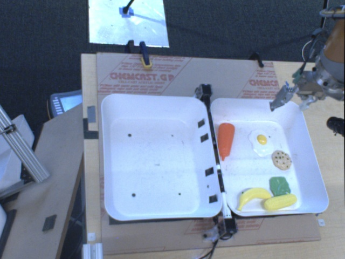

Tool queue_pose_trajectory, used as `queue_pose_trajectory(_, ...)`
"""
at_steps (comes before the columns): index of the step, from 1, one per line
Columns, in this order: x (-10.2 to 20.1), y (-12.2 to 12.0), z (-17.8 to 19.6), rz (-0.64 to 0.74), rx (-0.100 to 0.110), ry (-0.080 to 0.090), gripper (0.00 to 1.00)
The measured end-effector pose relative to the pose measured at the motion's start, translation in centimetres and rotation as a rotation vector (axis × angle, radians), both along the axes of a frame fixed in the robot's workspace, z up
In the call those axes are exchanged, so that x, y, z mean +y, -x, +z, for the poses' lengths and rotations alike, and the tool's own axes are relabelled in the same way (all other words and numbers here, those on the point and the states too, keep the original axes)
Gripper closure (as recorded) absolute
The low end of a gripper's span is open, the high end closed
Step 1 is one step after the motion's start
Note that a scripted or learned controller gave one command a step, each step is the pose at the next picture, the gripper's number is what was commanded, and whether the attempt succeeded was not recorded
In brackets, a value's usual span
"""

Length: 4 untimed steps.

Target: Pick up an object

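Observation:
The right bin (302,139) holds an orange carrot (225,140) near its left wall, a fried egg (261,142) in the middle, and a round cookie (281,159) below the egg. A green piece (279,185), a yellow banana (251,196) and a yellow corn-like piece (280,201) lie at the bin's front. My gripper (294,97) hangs above the bin's far right corner, up and to the right of the egg. Its two fingers are spread apart with nothing between them.
The left bin (116,161) sits beside the right one, with black clips along the shared wall (209,150). A cardboard sheet (161,74) lies under both bins. A shiny square plate (128,15) lies at the back left.

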<state>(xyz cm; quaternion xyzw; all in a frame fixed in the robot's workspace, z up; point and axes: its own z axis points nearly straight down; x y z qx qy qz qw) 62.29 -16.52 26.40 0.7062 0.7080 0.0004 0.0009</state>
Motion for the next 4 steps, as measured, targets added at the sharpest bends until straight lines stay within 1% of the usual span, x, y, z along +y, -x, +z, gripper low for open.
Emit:
queue_pose_trajectory(1,4.1,-1.8,21.2,0.006,-0.020,0.003,0.00)
queue_pose_trajectory(2,3.9,-1.7,21.3,0.007,-0.006,0.003,1.00)
queue_pose_trajectory(3,14.5,-1.3,27.6,0.013,-0.008,-0.004,1.00)
queue_pose_trajectory(4,21.6,6.0,27.2,0.010,-0.002,-0.004,1.00)
